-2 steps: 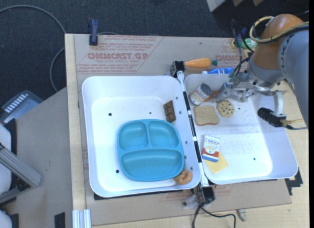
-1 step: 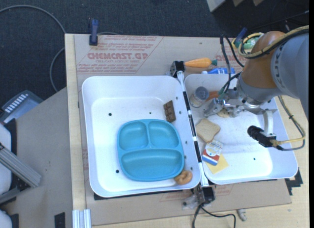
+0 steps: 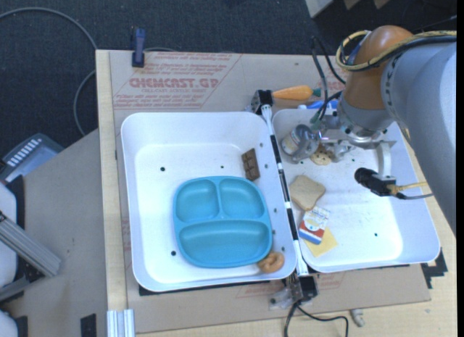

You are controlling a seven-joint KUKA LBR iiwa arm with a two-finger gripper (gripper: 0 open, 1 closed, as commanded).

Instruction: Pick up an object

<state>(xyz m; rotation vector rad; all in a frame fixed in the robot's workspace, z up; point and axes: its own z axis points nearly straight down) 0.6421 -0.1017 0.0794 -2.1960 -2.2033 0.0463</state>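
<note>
Currently the gripper (image 3: 306,143) sits low in the far left corner of the right bin (image 3: 377,256), so the step in hand looks like the reach for a grasp. Whether the claw is spread or pressed together cannot be told from this angle, and nothing is visibly pinched in it. Just beside it lies a small, tan, crumbly-looking biscuit (image 3: 322,159), the likely target. The next move probably calls for centring over that flat, round piece and closing gently, since it offers little height to grip.

Nearer the camera in the same bin lie a pale bread slice (image 3: 307,191) with a darker crust, and a small red, white and blue packet (image 3: 315,225) resting on a thin yellow cheese slice (image 3: 328,243).

The left bin (image 3: 145,183) holds a smooth blue plastic divided plate (image 3: 221,221), a brown ridged chocolate piece (image 3: 251,164) against the right wall, and a golden twisted pastry (image 3: 272,261) in the near corner.
</note>
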